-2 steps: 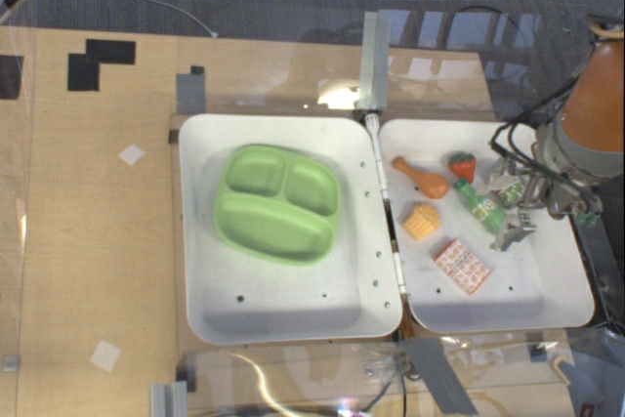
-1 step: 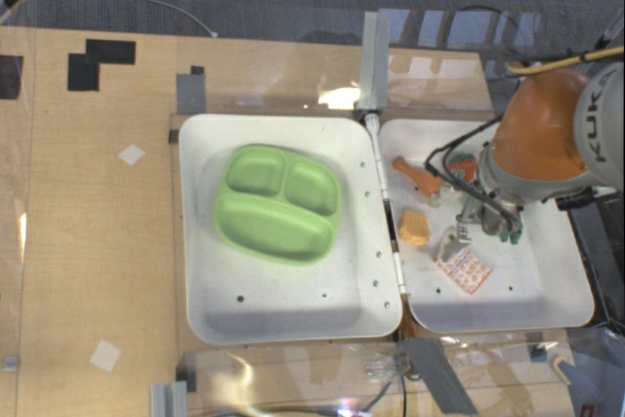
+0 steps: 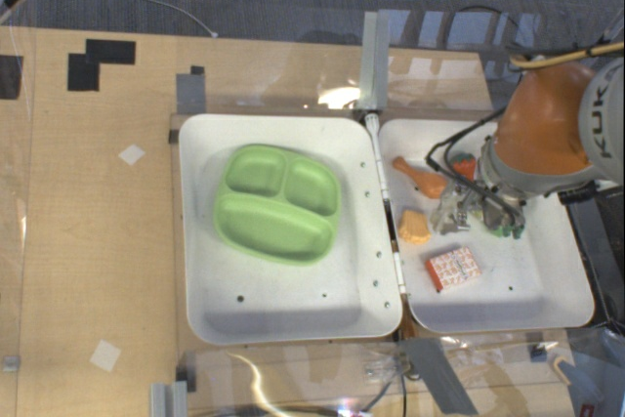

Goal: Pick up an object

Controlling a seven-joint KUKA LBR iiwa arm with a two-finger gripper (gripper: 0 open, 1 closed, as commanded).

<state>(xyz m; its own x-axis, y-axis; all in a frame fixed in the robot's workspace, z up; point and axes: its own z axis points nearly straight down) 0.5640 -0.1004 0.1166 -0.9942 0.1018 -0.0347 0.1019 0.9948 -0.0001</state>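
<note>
Objects: three small things lie in the right bin (image 3: 547,303), all in its left half.
Carrot: an orange carrot-like piece (image 3: 418,175) lies near the bin's upper left, slanting down to the right, its right end close to the gripper.
Yellow block: a small yellow-orange block (image 3: 414,228) lies below the carrot, near the bin's left wall and just left of the gripper.
Box: a small red-and-white patterned box (image 3: 453,268) lies flat below the gripper, apart from it and from the yellow block.
Gripper: the gripper (image 3: 457,216) hangs low over the right bin, between the carrot and the box; nothing is seen between its fingers.
Fingers: open or shut cannot be told; the metal parts blur together.
Arm: the grey arm with its orange band (image 3: 545,124) reaches in from the right, covering the bin's upper right part.
Left bin: the left bin (image 3: 210,308) touches the right one along its side.
Tray: a green three-part tray (image 3: 278,201) lies in the left bin, upper middle.
</note>
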